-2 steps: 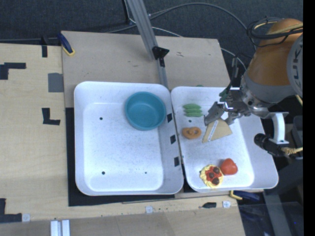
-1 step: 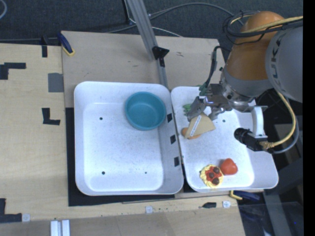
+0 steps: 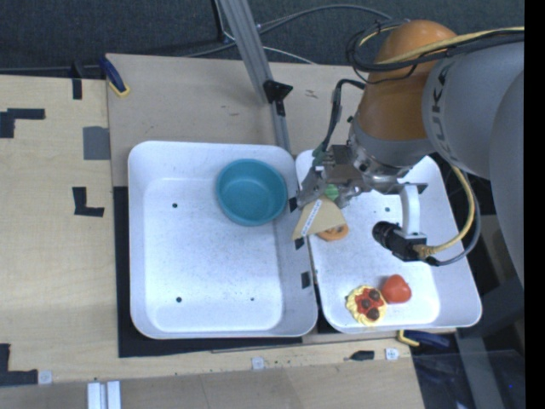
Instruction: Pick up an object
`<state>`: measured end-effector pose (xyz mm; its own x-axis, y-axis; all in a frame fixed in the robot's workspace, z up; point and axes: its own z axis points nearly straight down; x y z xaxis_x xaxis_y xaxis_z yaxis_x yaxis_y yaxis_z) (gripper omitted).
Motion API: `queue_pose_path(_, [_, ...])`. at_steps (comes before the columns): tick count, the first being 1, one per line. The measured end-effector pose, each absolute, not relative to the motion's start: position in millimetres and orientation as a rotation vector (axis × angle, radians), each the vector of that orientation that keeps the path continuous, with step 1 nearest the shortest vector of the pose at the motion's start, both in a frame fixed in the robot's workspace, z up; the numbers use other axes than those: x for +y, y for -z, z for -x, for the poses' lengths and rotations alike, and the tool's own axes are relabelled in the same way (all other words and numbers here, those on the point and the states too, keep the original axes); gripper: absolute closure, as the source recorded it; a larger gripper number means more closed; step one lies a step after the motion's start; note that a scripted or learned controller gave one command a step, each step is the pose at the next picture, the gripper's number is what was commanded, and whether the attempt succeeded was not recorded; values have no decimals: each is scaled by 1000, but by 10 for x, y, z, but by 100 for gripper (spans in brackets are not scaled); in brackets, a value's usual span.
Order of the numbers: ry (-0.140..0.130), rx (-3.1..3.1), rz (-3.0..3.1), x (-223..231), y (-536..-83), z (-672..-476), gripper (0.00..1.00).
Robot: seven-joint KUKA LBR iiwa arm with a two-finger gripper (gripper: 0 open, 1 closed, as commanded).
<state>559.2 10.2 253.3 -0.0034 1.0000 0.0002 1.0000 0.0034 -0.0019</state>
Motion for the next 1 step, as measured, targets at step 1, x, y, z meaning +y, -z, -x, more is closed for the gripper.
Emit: queue_pose_path(1, [0, -2226, 2215, 673, -2508, -5699, 100])
